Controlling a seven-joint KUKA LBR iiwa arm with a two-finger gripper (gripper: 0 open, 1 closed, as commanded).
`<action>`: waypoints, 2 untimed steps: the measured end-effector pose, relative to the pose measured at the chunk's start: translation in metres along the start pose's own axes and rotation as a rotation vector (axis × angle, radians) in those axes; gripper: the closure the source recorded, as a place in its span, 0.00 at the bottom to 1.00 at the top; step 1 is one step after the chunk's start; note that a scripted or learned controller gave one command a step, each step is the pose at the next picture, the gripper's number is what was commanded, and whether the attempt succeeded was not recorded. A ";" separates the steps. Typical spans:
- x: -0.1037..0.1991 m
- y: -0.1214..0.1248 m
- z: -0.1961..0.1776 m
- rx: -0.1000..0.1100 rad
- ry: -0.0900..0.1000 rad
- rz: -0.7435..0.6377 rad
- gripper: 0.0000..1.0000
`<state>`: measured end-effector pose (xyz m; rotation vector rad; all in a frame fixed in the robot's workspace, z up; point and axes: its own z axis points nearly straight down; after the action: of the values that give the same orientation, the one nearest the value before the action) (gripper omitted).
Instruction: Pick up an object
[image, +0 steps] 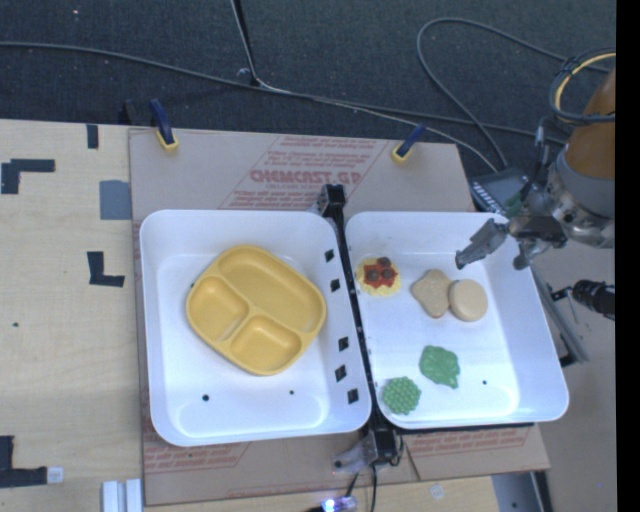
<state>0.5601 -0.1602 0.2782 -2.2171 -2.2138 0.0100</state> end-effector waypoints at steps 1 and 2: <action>0.000 0.002 -0.005 -0.008 -0.002 -0.003 0.00; -0.006 0.004 0.042 -0.004 -0.001 -0.002 0.00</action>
<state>0.5636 -0.1663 0.2361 -2.2177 -2.2190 0.0067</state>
